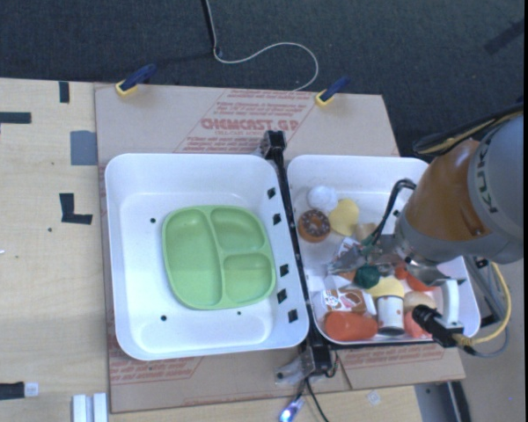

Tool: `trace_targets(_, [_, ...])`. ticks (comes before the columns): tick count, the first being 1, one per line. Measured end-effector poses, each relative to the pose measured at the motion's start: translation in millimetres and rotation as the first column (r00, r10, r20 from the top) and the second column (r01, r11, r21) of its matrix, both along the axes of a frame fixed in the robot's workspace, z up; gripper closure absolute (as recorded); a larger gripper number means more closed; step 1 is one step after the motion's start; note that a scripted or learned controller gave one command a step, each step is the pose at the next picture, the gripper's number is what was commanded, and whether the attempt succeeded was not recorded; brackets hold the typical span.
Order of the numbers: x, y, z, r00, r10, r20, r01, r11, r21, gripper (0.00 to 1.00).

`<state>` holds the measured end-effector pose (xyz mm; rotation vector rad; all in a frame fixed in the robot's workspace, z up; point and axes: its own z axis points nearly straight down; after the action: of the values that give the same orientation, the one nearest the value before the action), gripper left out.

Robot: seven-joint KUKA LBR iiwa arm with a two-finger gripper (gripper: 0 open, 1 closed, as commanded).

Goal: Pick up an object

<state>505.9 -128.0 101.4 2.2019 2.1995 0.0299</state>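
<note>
Over the right bin: arm [458,202] reaches in from the right, wrist low above the clutter
Left bin [132,236]: holds a green divided plate [218,255], long axis running top to bottom
Right bin [370,167]: crowded with a chocolate donut [315,224], yellow piece [344,214], white ball [322,198], small jar [389,313] and red-orange pieces [348,326], all touching or nearly so
Gripper [366,255]: down among these; whether it is parted or closed, cannot tell
Cardboard [238,121]: red print reads "CHEMCAST GP"
</note>
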Motion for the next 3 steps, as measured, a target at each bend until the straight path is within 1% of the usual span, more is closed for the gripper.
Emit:
trace_targets(1, [2, 6, 13, 1.0, 0.004, 0.006, -0.004, 1.0, 0.009, 1.0])
trace_targets(2, [60, 64, 126, 1.0, 0.012, -0.021, -0.012, 1.0, 0.007, 1.0])
trace_targets(3, [55, 60, 128, 0.999, 0.005, -0.037, -0.004, 1.0, 0.007, 1.0])
